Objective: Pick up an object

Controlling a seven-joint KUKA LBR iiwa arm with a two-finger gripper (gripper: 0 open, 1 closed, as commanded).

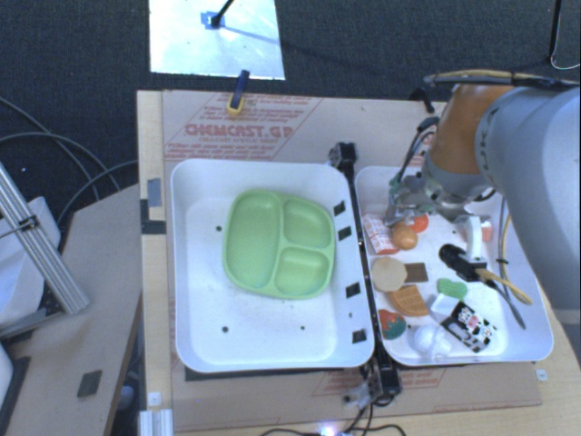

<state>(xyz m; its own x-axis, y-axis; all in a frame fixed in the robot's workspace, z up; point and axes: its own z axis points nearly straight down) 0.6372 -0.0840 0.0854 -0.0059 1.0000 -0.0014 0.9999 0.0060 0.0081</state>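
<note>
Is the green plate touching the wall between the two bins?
Apart. The camera view shows bare white bin floor between the green plate and the wall.

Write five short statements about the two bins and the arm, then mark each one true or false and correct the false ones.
1. The green divided plate lies in the left bin. True.
2. The right bin holds a single object. False: it holds many small items, among them a tan round disc and a black-and-white patterned item.
3. The gripper is over the left bin. False: it is down over the far part of the right bin, near an orange-red item.
4. The green plate has three compartments. True.
5. A blue-and-yellow tool lies inside the left bin. False: it lies on the board beyond the bins.
</note>
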